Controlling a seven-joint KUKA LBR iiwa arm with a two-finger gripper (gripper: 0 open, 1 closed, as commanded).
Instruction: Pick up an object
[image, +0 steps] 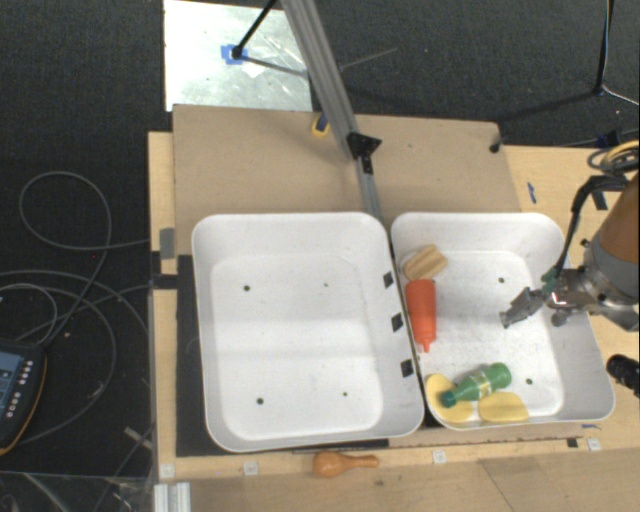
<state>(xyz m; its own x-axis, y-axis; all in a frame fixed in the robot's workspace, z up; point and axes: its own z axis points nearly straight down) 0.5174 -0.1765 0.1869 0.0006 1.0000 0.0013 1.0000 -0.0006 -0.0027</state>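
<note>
The right bin (540, 232) holds several objects. A tan block (425, 263) lies at its upper left, with an orange-red carrot-shaped piece (422, 312) just below it along the left wall. A green bottle (478, 383) lies at the bottom on a yellow piece (437, 392), beside a second yellow piece (503, 407). My gripper (528, 306) hangs over the right half of this bin, open with nothing between its fingers. It is well right of the carrot piece and above the green bottle in the view.
The left bin (290, 228) sits beside the right one. An orange pear-shaped object (343, 462) lies on the bench in front of the bins. A grey pole (335, 90) slants down to the bins' back edge. Cables lie on the floor at left.
</note>
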